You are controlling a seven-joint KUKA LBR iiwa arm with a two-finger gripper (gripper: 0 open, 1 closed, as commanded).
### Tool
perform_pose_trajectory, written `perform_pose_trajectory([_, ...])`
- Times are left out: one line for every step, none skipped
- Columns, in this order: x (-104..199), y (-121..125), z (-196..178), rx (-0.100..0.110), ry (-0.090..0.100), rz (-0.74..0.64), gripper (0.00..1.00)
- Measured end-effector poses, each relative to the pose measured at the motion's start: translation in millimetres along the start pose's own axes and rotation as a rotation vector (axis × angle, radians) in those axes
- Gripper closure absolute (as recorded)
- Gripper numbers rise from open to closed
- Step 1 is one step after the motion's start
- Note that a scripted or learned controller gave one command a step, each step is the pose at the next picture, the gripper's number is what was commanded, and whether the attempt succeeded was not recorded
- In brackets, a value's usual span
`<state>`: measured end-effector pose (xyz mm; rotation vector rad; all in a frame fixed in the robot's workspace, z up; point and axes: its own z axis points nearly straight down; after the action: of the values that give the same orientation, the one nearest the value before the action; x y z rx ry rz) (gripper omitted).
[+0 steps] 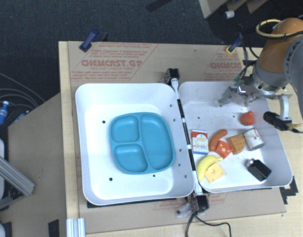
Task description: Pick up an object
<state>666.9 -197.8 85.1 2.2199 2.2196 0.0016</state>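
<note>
A counter [117, 63] covered in brown printed board carries two shallow white bins side by side, seen from above at a slant. The left bin [92, 102] holds a blue divided plate [141, 142] with three compartments, lying flat near its centre. The right bin [201, 95] holds a cluster of small toy foods and objects toward its 5 o'clock side: a small white carton [199, 141] with a red and blue label near the bin's left wall; a brown sausage [217, 137] just to the carton's 3 o'clock; an orange-red piece [222, 148] touching the sausage's lower end; a tan cracker-like piece [236, 143] beside that; a small silver and white can [253, 138] lying on its side at the cracker's 3 o'clock; a banana [205, 165] with a yellow cheese wedge [214, 173] against it at the cluster's 6 o'clock; and a black block [259, 170] near the bin's right wall. A small red tomato-like ball [247, 118] sits apart, at the cluster's 12 o'clock. The grey and orange arm [277, 53] reaches in from 3 o'clock, and its hand [239, 96] hangs over the bin's upper part, at the red ball's 12 o'clock, with its fingers spread wide and nothing between them.
</note>
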Motion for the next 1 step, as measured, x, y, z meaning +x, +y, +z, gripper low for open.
perform_pose_trajectory([9.2, -0.2, -0.1, 0.003, 0.001, -0.001, 0.00])
